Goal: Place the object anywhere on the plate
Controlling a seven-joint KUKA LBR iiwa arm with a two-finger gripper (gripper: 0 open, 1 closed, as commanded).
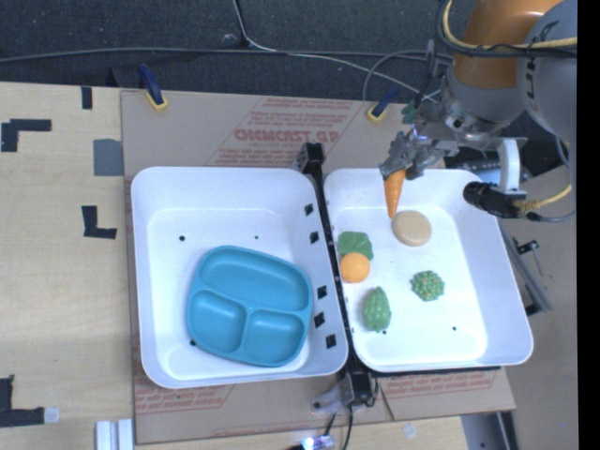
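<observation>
Camera view, from above at a slant: pale wooden bench (56, 251) with black tape marks, brown cardboard sheet (272, 129) laid over it, dark carpet (141, 12) behind with cables running across. Two shallow white bins side by side on the cardboard, left bin (155, 214) and right bin (487, 298), joined along a black clipped seam.

Blue plate (248, 306) with three compartments lying in the left bin, toward its near right corner, nothing on it.

Grey arm (511, 54) with orange band reaching in from the right, gripper (403, 167) hanging over the far left corner of the right bin. Orange carrot (394, 193) held upright between the fingertips, thick end pinched at the top, pointed tip down toward the bin floor; fingers closed only as far as the carrot's width. Carrot well apart from the plate, with the seam between the bins lying between them.

Scattered in the right bin below: beige round bun (412, 228) just beside the carrot's tip, small orange fruit (354, 268) touching a green leafy piece (354, 245) near the seam, a green bumpy vegetable (376, 309) nearer the front, a broccoli floret (427, 285) toward the middle.
</observation>
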